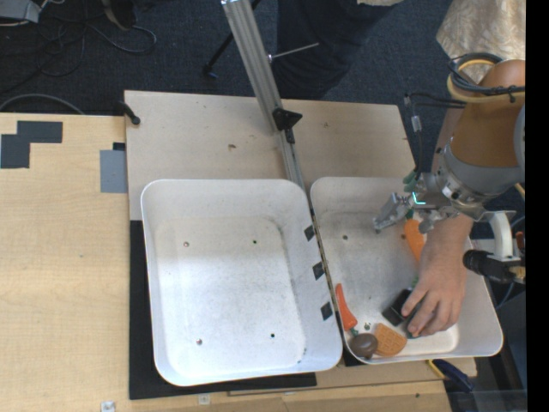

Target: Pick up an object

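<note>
1. The metal two-finger gripper (396, 213) hovers in the right white plastic bin (360, 200), fingers apart, holding nothing.
2. A human hand (439, 286) touches a black block (398, 305) at lower right.

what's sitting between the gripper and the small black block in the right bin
In the camera view, a person's bare hand lies between the gripper and the small black block, its fingers touching the block. An orange object shows beside the wrist.
</note>
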Robot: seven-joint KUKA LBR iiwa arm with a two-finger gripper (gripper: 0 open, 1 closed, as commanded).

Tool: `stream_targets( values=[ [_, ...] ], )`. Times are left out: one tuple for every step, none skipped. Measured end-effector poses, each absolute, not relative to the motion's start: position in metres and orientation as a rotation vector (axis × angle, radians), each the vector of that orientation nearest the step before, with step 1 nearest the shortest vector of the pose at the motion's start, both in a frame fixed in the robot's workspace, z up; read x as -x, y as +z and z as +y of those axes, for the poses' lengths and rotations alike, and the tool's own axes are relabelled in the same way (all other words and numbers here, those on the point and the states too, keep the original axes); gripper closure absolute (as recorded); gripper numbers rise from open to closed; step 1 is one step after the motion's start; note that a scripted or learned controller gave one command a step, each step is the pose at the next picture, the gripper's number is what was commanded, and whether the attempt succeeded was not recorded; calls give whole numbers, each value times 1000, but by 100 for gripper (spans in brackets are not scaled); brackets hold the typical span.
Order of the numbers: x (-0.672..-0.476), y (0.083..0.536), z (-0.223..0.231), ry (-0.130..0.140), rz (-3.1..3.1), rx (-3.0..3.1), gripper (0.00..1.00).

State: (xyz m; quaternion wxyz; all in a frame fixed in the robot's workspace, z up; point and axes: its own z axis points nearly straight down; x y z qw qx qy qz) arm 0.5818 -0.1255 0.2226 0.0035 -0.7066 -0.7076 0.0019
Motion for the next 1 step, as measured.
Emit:
stream_targets(
  values=[
    [-583, 225, -126, 3, -2219, 2219, 0]
  ],
)
